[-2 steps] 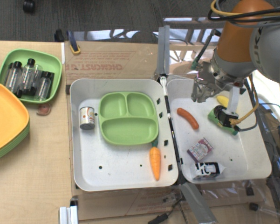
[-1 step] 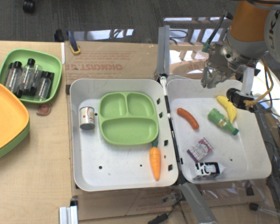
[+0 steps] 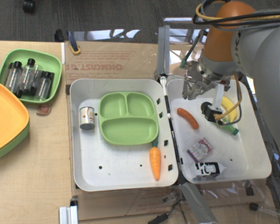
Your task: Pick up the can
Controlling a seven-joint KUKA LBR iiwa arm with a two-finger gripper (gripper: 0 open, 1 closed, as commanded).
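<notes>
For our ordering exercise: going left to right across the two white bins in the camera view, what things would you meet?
can → green divided plate → toy carrot → sausage → purple packet → banana

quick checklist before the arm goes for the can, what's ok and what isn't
1. Small silver can with a red label in view, in the left white bin: ok.
2. Can clear of the green divided plate, small gap: ok.
3. Space above the can free: ok.
4. Pincer over the can: not ok, it hangs over the right white bin.
5. Pincer free of the red sausage: ok.
6. Pincer opening: cannot tell.
</notes>
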